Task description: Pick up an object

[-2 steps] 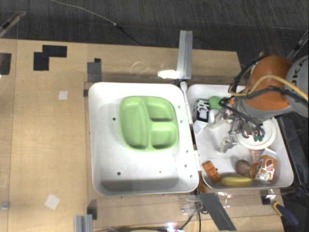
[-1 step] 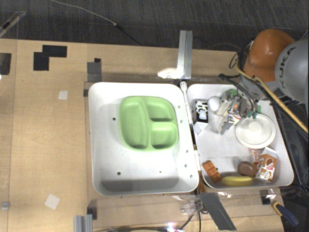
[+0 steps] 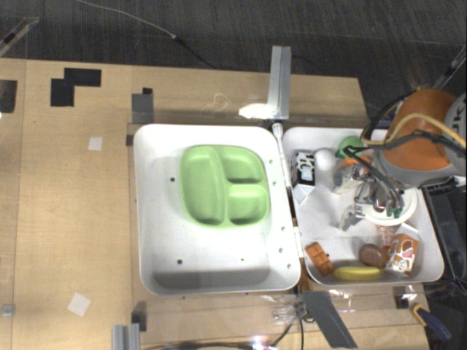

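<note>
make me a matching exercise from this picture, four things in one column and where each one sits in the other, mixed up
Things
1. light green plastic tray with three compartments
2. yellow banana
3. small orange-brown block
4. black and white printed packet

Places
A. far left part of the right white bin, beside the divider
B. middle of the left white bin
C. along the near wall of the right bin
D. near left corner of the right bin, just left of the banana

Pairs: 1-B, 2-C, 3-D, 4-A
</note>
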Motion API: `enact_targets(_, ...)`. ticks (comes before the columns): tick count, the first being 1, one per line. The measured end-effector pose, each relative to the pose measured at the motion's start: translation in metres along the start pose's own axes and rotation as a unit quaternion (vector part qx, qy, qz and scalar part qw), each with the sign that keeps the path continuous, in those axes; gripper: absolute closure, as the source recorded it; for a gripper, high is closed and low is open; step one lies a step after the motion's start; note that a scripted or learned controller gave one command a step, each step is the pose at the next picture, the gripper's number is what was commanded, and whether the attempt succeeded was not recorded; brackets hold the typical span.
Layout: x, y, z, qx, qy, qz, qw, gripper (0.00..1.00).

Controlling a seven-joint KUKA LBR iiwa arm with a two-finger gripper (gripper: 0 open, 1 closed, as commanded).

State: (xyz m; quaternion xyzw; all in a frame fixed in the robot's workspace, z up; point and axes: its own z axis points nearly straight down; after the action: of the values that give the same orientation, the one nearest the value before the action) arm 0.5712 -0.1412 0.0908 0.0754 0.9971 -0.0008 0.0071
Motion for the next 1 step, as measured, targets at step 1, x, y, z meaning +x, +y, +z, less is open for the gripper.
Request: enact_targets(1,-0.0884,0.0058,0.0042,0.000,0.010,-0.072,0.9974,0.00)
